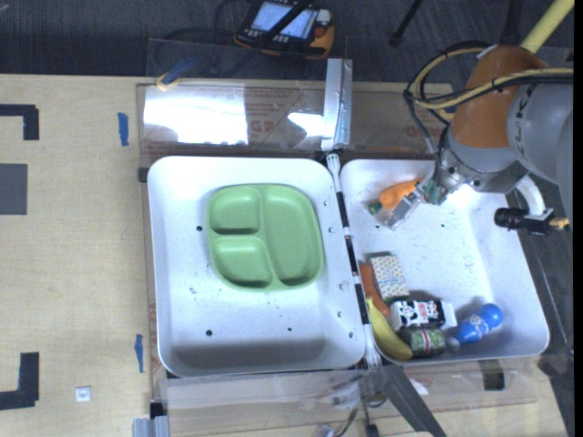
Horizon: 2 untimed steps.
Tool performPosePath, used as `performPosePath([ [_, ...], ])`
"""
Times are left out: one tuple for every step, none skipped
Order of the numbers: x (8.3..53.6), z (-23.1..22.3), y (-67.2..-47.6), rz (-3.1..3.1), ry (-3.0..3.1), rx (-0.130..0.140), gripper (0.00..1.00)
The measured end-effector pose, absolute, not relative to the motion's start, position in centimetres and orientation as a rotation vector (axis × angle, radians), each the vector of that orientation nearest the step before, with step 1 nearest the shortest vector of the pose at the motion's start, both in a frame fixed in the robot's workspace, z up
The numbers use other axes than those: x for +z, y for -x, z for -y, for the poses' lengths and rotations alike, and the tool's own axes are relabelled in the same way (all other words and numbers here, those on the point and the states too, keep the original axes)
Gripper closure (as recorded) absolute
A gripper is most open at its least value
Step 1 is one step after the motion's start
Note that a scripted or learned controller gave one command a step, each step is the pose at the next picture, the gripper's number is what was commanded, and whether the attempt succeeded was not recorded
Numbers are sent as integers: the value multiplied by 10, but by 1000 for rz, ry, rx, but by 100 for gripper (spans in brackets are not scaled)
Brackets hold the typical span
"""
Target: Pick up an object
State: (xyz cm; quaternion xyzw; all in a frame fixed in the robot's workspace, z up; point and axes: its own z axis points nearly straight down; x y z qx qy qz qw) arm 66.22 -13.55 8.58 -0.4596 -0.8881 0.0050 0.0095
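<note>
The gripper [407, 206] hangs low in the right bin [510, 271], at the orange object [397, 193] near the bin's upper-left corner. Jaw state: cannot tell. The object appears small, light and rigid; grasp across its narrow middle.

A single fixed camera hangs above the counter [64, 244] and looks down at a slant, set far enough back to take in both white bins whole. The left bin [173, 244] sits just left of the picture's centre; the right bin [483, 262] lies toward 3 o'clock. The dark floor runs along 12 o'clock, the counter's near edge along 6 o'clock. The arm [510, 116] enters from 2 o'clock.
</note>
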Motion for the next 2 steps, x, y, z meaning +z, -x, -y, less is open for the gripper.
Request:
performPosePath([
  [99,135,-667,2796,1444,4,100],
  [116,135,-624,2913,1180,-2,100],
])
